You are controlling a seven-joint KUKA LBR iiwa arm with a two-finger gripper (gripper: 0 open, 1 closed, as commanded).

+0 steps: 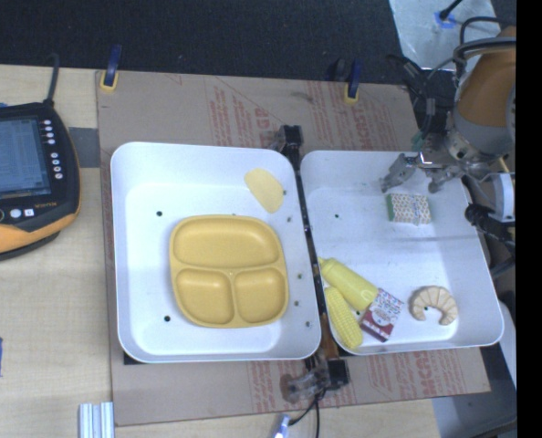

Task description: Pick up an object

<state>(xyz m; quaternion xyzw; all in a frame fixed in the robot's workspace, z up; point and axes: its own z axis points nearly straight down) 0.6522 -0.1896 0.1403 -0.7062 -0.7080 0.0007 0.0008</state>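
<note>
Hovering over the right bin, the end effector spreads wide open; empty above the small packet.

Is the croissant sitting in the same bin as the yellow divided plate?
No, the croissant lies in the right bin near its front right corner, while the yellow divided plate sits in the left bin.

Hand low, fingers spread wide

Glossy white plastic bins
</note>
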